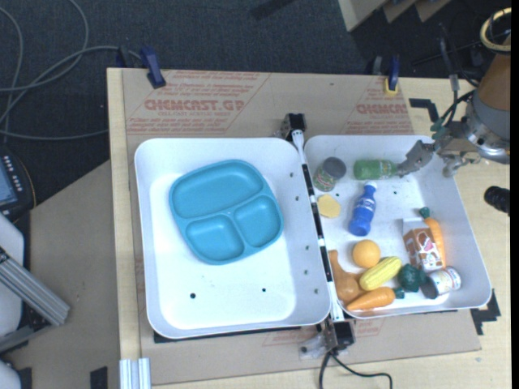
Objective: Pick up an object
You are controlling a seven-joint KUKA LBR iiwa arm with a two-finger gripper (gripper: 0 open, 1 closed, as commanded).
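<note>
**End effector at the far edge of the right bin**

The grey metal end effector [420, 156] reaches in from the right, over the far right part of the right white bin [469, 217]. I cannot tell how its fingers stand. Its tip is close to a green plastic bottle lying on its side [372, 168], but I cannot say if they touch. Nothing is seen held in it.

Just left of the green bottle stands a small grey round can [331, 169]. Below it lies a flat yellow round piece [328, 207], and beside that a blue plastic bottle with a white cap [363, 209], a little tilted. Nearer to me there is an orange ball-shaped fruit [366, 254], touching a yellow corn cob toy [379, 272]. An orange carrot toy [371, 300] lies at the near wall. To the right, a brown and white packet [422, 248] lies just beside a second orange carrot [436, 232], and a small tin with a red label [444, 281] rests near the corner.

The left shallow white bin [162, 282] holds a blue plastic divided plate with three compartments [225, 210]. Both bins sit side by side on the table covered with brown cardboard [203, 96].
</note>
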